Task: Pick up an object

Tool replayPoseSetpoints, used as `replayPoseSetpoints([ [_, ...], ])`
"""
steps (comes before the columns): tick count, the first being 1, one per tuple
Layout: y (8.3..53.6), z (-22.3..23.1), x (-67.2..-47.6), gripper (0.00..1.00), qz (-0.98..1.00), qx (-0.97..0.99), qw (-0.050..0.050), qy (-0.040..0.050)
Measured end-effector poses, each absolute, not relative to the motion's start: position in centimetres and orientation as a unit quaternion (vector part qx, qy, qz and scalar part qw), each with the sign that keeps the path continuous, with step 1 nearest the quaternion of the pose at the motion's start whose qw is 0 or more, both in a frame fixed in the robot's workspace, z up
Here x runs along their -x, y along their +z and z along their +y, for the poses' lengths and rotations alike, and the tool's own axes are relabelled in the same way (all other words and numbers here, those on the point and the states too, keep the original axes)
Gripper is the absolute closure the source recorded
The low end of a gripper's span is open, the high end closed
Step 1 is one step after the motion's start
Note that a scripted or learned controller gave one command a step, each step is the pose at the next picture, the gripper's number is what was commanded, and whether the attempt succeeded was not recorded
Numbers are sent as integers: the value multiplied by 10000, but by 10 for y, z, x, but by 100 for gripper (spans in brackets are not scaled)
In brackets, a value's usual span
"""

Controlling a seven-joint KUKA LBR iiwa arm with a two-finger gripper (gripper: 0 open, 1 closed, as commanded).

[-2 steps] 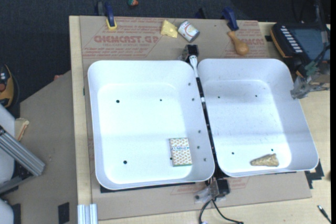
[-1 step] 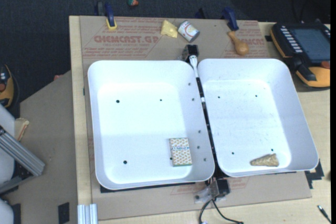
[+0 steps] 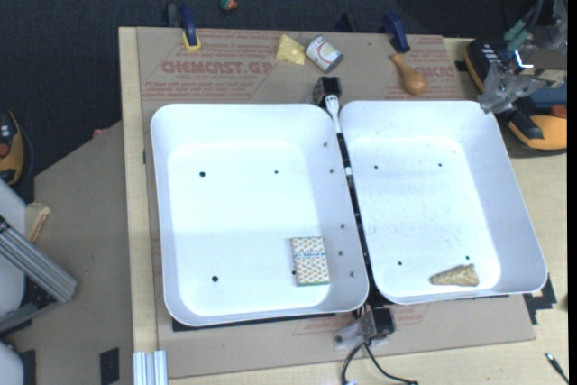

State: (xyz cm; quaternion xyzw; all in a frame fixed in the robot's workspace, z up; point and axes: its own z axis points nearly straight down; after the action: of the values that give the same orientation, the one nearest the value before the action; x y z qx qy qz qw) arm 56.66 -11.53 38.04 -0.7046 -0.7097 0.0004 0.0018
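Note:
A small square packet with a green-and-white pattern (image 3: 309, 261) lies flat near the front right corner of the left bin (image 3: 180, 194). A tan, crumbly wedge-shaped piece (image 3: 455, 277) rests at the front of the right bin (image 3: 505, 185), close to its front wall. A grey mechanism that looks like my gripper (image 3: 507, 87) hangs at the far right, just beyond the back right corner of the right bin and well away from both objects. Nothing hangs from it.
On the board behind the bins lie a yellow scrap (image 3: 290, 50), a small white box (image 3: 324, 54) and a wooden pear-shaped piece (image 3: 410, 77). Blue clamps (image 3: 187, 24) (image 3: 392, 30) grip the board's back edge. A black clip (image 3: 329, 89) sits where the bins meet.

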Motion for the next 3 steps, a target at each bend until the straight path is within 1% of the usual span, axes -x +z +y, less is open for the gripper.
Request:
replayPoseSetpoints([
  [1,297,-35,-536,100,-7088,7054,36,17],
  [2,383,9,-581,100,-7085,7057,-36,-33],
  [3,289,79,-587,100,-7092,7050,31,23],
])
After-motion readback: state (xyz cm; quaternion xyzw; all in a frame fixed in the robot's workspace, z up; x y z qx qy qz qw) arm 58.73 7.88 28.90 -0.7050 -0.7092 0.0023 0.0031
